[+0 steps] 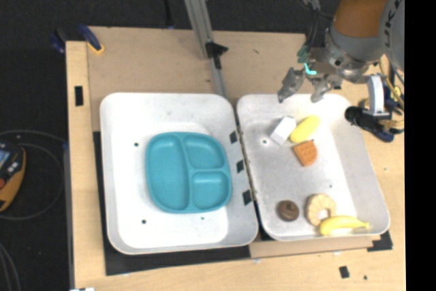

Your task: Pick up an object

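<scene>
My gripper (302, 90) hangs open above the far edge of the right bin (354, 174), its two fingers spread with nothing between them. Just below it in that bin lie a white block (282, 129), a yellow lemon-shaped piece (304, 128) and an orange wedge (306, 152). Near the bin's front edge sit a brown chocolate doughnut (287, 210), a pale round pastry (319, 206) and a yellow banana (342, 224).
The left bin (122, 215) holds a teal divided plate (188, 171). A grey metal post (197, 17) rises behind the bins, near the gap between them. Brown bench board surrounds both bins.
</scene>
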Robot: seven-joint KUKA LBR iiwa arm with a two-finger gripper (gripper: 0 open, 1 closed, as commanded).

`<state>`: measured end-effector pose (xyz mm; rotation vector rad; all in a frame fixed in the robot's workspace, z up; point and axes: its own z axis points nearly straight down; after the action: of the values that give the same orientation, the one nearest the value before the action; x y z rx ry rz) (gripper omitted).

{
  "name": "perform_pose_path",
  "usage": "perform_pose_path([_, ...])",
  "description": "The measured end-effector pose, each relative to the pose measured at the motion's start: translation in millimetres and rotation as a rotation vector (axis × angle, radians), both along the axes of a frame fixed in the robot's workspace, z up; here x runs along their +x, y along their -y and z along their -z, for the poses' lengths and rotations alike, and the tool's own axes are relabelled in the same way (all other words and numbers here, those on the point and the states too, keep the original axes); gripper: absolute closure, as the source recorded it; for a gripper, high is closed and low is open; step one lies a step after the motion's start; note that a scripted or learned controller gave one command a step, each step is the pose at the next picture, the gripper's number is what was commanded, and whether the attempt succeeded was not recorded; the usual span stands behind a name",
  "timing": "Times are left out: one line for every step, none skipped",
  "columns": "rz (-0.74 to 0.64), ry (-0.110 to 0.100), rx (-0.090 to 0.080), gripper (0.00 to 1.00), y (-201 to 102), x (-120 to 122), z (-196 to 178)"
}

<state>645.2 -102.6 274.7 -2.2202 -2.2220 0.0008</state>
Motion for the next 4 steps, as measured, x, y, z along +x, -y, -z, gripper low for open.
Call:
perform_pose_path([0.0,0.002,0.0,0.0,0.0,0.5,-1.0])
perform_pose_path([-0.001,0.0,-0.002,0.0,0.4,10.9,49.9])
perform_pose_path([0.001,-0.003,-0.002,0.0,6.4,4.5,109.5])
perform_pose_path([-0.001,0.011,-0.008,0.0,1.9,13.2,152.1])
